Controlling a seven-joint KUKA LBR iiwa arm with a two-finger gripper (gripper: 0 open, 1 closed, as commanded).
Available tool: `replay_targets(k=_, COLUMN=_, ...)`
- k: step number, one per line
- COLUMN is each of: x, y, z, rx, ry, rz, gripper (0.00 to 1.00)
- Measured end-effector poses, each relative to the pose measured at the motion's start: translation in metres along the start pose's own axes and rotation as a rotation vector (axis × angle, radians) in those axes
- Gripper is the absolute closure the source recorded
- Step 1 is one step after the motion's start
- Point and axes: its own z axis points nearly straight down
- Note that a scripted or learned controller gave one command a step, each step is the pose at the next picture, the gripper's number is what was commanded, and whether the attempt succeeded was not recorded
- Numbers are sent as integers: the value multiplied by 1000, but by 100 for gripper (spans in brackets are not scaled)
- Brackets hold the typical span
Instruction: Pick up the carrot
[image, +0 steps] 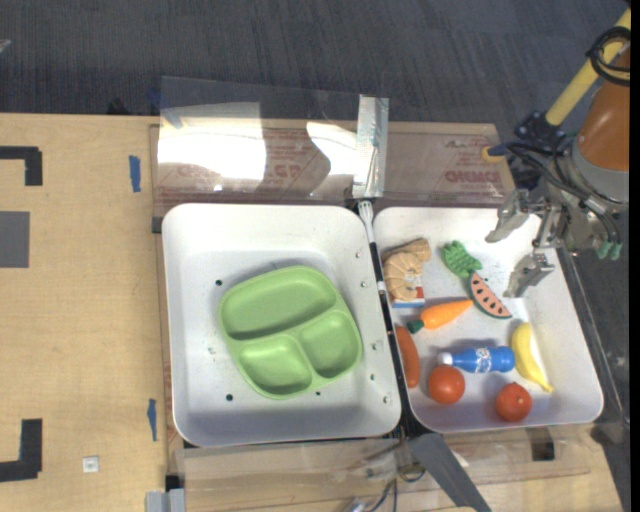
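Carrot (443, 315) lay in the right bin (585, 385), left of the watermelon slice (489, 297) and above the blue bottle (478, 360). The gripper (520, 250) hung over the bin's far right part, fingers spread apart and holding nothing, well apart from the carrot.

Showing orange band (610, 130) above wrist, yellow link (580, 85) trailing black cable (608, 55); carrying metallic grey gripper (522, 255), pale fingers (528, 272), black fittings.
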Motion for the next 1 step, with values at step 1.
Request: replay_targets(k=1, x=-6, y=51, z=119, rx=-4, ry=13, rz=72, gripper=0)
